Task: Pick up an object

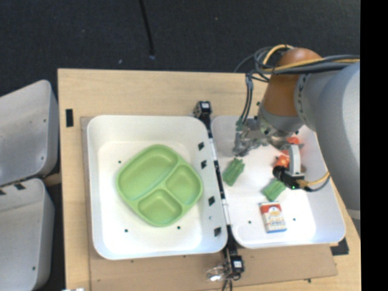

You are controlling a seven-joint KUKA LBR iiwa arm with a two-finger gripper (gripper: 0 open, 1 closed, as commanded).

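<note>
In the right bin (324,223) lie a green block (233,172) near the left wall, a second green block (274,190) to its right, and a small red and white box (274,217) toward the front. A small orange piece (282,160) sits near the arm's cabling. My gripper (240,149) hangs low in the bin's back left part, just behind and above the first green block. Nothing visibly sits in it.
The left bin (100,223) holds a light green divided plate (159,184). A ridge with black clips (213,180) separates the two bins. The grey arm with its orange band (291,83) covers the right bin's back right part.
</note>
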